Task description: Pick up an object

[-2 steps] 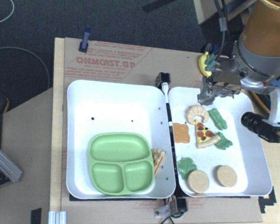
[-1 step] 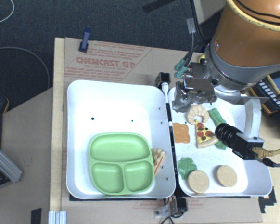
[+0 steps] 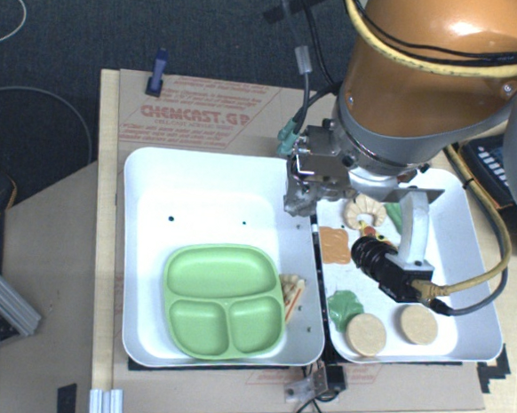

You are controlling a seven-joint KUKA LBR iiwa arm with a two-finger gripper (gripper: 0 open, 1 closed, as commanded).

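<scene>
One grey two-finger gripper (image 3: 378, 221), grip state unclear, two tan round discs (image 3: 366, 333) below it, one green three-compartment plastic tray (image 3: 224, 298) lower left.

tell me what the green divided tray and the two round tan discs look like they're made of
The pale green three-compartment tray looks like moulded plastic with a satin finish: uniform colour, rounded edges, soft highlights. The two round tan discs look matte, possibly wood or toy-food plastic; flat, pale, unshiny faces leave it open.
</scene>
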